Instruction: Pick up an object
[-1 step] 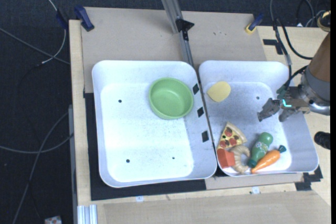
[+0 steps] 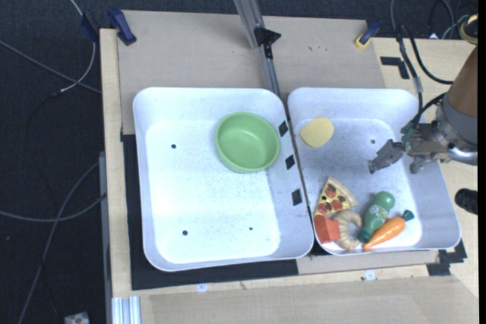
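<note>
My grey two-finger claw (image 2: 400,156) hangs spread and empty over the right white bin (image 2: 345,97). Below it lie a green toy bottle (image 2: 378,210), orange carrot (image 2: 386,231) and pizza slice (image 2: 334,197); a yellow round piece (image 2: 317,132) sits left.

Two white bins (image 2: 152,163). One green bowl (image 2: 247,141). One yellow piece (image 2: 317,132). One pizza slice (image 2: 334,198). One carrot (image 2: 386,231). One green bottle (image 2: 377,210).

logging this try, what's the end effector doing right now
end effector: open, holding nothing, over the right bin.
</note>
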`<state>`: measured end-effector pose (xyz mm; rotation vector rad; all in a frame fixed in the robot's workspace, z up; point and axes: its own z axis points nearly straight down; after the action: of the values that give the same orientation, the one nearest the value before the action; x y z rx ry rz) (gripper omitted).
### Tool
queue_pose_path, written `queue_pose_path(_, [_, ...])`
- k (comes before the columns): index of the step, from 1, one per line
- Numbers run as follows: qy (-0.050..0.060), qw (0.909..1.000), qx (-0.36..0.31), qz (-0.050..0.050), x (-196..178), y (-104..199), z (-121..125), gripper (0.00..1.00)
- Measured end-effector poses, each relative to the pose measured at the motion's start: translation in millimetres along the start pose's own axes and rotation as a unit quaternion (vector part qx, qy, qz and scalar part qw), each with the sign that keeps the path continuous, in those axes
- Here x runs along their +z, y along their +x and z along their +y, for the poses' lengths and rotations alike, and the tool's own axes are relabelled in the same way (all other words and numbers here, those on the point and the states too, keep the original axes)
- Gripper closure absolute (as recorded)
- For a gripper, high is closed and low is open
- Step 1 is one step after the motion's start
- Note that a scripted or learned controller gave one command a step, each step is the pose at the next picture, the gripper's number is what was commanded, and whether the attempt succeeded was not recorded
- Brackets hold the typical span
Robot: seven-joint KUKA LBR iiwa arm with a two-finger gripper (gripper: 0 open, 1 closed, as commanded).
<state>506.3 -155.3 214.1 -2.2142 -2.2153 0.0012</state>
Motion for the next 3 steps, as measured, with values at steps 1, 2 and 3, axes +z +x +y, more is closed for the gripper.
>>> queue_pose_path(1, [0.005, 1.0, 0.001, 0.001, 44, 0, -4, 0.0])
queue_pose_path(2, [-0.01, 0.9999, -0.001, -0.005, 93, 9, -4, 0.0])
queue_pose_path(3, [0.001, 1.0, 0.001, 0.001, 118, 9, -4, 0.0])
